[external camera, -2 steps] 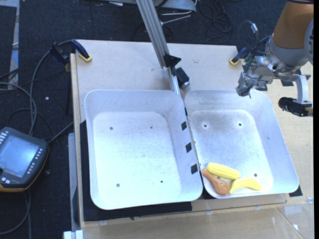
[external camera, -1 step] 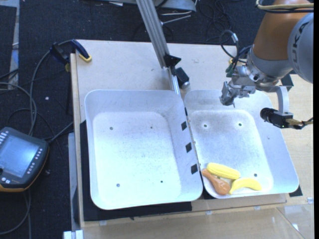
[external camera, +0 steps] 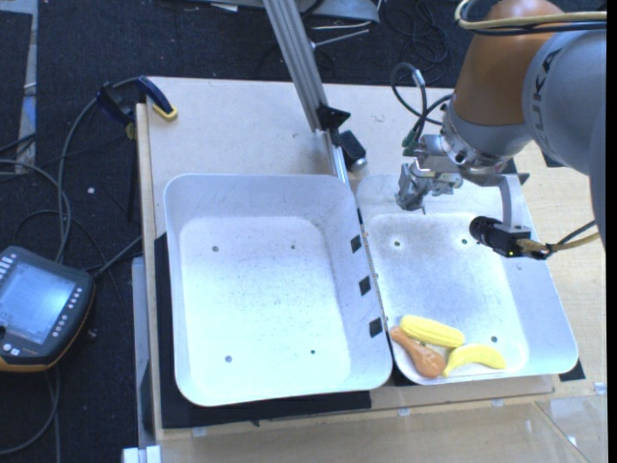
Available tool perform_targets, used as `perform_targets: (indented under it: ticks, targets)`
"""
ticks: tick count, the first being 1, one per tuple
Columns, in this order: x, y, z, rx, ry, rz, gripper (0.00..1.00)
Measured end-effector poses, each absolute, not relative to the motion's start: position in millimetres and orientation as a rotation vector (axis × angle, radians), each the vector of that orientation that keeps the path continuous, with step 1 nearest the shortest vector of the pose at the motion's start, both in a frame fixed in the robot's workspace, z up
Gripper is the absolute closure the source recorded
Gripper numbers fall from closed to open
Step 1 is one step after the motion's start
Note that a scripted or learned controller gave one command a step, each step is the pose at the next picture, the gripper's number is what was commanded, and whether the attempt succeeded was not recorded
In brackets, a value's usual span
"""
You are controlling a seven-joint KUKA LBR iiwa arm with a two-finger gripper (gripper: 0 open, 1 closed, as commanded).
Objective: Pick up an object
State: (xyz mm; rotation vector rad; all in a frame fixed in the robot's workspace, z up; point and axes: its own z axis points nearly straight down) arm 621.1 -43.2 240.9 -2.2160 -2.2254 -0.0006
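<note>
Nearest the camera, well below the pincer (external camera: pixel 417 197) along the right bin's (external camera: pixel 540 302) front edge: corn cob (external camera: pixel 433 331), yellow banana (external camera: pixel 475 357) and orange carrot (external camera: pixel 421 353), bunched and touching. Farther back, poised over that bin's far rim, gripping nothing; finger opening impossible to tell. Off left: the left bin (external camera: pixel 260 287).

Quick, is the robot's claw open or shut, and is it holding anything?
Gripper: it hangs over the far edge of the right white bin; whether it is open or shut cannot be told, and nothing shows in it.
</note>
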Motion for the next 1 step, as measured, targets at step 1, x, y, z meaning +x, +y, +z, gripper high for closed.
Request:
perform_targets:
  ticks: [1]
  targets:
    - [592.9,9.2,244.1,-2.216,-2.226,-0.002,1.0]
